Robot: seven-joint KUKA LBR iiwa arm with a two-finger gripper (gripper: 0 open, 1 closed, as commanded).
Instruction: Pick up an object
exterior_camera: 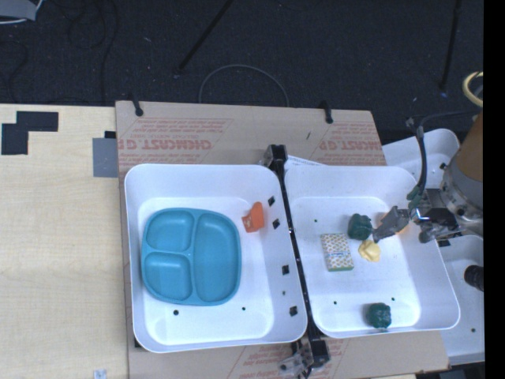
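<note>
the jaws [388, 226] sit at the right of the frame, in the right bin [430, 310]. they hang just above a yellow object [368, 250]; how wide they stand, i cannot tell.

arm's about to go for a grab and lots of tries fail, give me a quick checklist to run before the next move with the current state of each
1. End effector over the right bin, where the nearest items are: ok.
2. A target close by: ok. The yellow object and the dark green object sit right beside it.
3. Target clear of neighbours: not ok. Those two lie very near each other, so a grasp may catch both.
4. Anything already held: cannot tell, the view is too small to judge.
5. Other candidates free: ok. The patterned block and the green object near the front wall lie apart.
6. Left bin contents out of the way: ok. The blue tray and orange object are in the other bin.
</note>
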